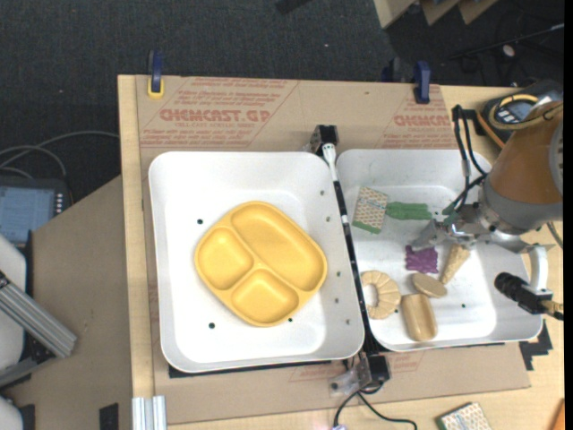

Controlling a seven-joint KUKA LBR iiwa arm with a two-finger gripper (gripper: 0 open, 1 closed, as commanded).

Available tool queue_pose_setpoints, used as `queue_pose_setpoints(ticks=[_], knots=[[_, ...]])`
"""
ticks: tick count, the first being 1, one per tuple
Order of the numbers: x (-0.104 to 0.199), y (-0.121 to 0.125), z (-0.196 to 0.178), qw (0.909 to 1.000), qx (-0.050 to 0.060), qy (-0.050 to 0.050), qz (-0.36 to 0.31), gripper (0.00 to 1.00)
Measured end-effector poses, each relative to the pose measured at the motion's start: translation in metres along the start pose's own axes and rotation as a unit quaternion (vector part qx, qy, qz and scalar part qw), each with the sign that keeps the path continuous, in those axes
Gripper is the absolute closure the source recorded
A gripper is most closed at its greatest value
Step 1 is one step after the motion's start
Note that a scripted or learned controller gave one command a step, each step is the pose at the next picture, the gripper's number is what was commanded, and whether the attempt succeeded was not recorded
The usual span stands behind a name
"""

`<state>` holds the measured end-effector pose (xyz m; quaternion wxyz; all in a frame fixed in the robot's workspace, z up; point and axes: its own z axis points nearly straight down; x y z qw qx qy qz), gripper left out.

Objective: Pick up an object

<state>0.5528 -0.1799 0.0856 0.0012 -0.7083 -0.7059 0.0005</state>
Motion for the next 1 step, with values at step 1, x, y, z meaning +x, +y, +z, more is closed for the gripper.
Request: queue_pose_setpoints(ticks=[1], knots=[[0.0519,-0.0513,-0.0012,1.0,-0.003,-0.001,-0.001,0.0]])
